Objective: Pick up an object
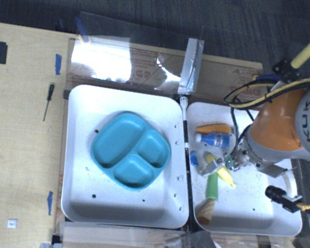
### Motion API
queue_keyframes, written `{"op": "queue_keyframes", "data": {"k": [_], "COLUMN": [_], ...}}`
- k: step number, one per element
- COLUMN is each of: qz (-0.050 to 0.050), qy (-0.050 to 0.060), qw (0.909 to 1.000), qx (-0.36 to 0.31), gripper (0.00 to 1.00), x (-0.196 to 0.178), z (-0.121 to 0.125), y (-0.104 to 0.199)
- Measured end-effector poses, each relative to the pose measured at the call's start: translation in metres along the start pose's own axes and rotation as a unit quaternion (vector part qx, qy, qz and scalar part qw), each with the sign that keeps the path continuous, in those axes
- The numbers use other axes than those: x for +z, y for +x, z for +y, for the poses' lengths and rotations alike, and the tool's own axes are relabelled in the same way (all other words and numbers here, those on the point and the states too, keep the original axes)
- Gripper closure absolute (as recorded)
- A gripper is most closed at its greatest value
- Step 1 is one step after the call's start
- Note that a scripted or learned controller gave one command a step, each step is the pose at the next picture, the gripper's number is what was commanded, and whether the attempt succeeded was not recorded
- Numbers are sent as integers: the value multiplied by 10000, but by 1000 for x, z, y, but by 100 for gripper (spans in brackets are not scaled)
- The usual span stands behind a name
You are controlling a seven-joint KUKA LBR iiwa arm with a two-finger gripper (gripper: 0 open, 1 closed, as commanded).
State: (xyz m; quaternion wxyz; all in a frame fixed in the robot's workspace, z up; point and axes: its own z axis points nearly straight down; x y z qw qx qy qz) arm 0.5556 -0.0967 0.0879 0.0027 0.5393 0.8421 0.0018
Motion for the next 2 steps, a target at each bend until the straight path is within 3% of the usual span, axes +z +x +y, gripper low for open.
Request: {"op": "queue_keyframes", "data": {"k": [1,2], "qz": [-20,6], "qy": [-36,0], "qw": [10000,9794], "qx": [8,2017], "gripper": [100,100], "x": [-12,-121], "z": [2,34], "y": [-1,58]}}
